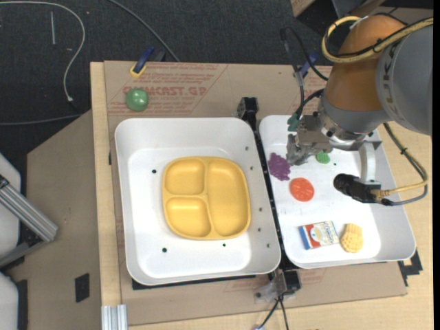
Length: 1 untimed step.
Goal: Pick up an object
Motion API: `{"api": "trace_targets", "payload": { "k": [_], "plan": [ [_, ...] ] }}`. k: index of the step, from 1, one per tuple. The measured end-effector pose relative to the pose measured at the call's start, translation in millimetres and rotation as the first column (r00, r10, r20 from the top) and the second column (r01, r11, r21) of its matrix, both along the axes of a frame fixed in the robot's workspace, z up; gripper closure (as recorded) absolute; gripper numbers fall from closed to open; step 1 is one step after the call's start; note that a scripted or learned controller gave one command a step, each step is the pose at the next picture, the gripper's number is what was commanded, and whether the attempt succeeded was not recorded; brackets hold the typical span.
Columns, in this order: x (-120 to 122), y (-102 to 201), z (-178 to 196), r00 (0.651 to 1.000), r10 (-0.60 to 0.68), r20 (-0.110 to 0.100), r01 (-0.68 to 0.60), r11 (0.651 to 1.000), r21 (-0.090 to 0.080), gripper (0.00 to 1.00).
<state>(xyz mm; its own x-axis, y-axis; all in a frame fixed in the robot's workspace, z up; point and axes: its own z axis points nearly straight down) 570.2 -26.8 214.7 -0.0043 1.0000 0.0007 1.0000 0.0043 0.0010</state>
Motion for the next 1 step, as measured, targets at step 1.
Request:
{"api": "trace_targets", "payload": {
  "k": [1],
  "plan": [
    [8.2,61.4,4.1,1.0,0.003,0.001,-0.003,1.0,0.002,1.0]
  ]
}}
